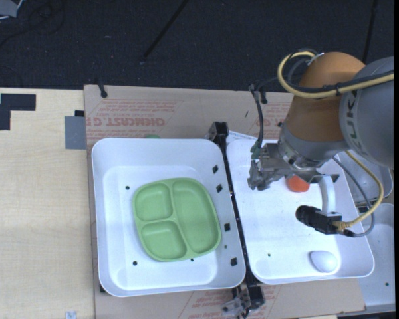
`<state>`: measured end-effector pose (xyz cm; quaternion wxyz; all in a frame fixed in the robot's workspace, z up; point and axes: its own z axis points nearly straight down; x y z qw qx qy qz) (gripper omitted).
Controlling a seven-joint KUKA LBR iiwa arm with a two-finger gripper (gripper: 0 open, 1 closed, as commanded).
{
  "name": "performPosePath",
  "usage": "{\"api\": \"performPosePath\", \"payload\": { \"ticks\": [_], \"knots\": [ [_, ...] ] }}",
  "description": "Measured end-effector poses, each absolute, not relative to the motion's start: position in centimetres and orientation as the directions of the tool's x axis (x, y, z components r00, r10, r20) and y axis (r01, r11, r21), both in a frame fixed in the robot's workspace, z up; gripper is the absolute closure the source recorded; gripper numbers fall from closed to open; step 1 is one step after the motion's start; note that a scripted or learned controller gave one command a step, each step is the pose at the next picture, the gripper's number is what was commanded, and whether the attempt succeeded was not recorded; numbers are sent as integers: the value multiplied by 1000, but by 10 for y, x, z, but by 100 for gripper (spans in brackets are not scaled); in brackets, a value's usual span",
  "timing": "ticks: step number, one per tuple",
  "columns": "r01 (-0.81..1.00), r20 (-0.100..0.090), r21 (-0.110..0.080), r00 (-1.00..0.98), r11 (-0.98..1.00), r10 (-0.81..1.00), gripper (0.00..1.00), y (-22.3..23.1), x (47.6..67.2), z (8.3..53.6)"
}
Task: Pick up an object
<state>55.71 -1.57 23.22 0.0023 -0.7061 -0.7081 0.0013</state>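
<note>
Orange ball (298, 184) lies in right white bin (279, 271) on cardboard-covered bench (40, 211).

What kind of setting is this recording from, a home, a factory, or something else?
Most likely a robotics lab bench set up for grasping trials: two white bins clamped side by side on cardboard, a green divided plate and a few small props, loose cables across the dark floor.

cardboard sheet (130, 120) — red print, upside down | arm (379, 121) — partial letters "KU"
</note>
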Motion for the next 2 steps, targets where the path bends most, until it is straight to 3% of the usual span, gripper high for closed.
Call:
{"api": "performPosePath", "payload": {
  "ticks": [2],
  "knots": [
    [1000,1,-6,-3,3,1000,100,67,519,237]
  ]
}}
